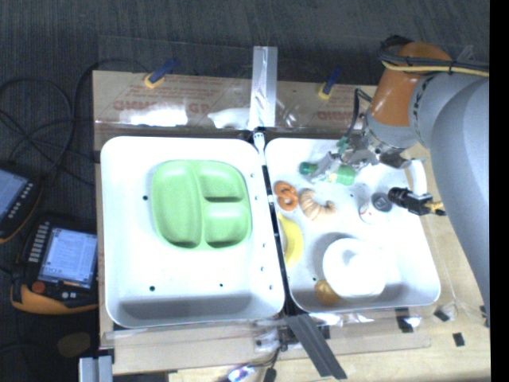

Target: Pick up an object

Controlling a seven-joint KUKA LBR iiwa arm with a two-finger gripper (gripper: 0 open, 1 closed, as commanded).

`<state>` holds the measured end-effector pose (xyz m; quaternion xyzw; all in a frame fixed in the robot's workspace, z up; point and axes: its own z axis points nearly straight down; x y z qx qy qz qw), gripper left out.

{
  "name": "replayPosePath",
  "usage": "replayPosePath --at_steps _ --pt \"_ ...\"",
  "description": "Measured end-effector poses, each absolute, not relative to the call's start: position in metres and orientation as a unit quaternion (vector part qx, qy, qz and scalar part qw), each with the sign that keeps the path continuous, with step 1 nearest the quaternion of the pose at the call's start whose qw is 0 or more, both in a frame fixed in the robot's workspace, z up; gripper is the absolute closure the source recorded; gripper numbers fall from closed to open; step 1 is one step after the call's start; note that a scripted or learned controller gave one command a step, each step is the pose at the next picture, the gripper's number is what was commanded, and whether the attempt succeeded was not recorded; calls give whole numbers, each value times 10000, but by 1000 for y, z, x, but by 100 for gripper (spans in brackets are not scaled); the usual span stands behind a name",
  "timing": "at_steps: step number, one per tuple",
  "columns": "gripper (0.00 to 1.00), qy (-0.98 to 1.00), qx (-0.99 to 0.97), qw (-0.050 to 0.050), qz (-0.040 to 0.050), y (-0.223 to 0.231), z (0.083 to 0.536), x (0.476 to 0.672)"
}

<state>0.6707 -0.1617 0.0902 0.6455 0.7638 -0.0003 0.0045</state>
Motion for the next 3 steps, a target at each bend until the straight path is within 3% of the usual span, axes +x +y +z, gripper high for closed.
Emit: replayPosePath --at_steps 1,2,3 --pt "0 8438 5367 66 17 -214 91 626" --pt "0 8289 5594 -31 -26 -195 89 668" --pt "0 8950 4460 9 -1 -139 128 669"
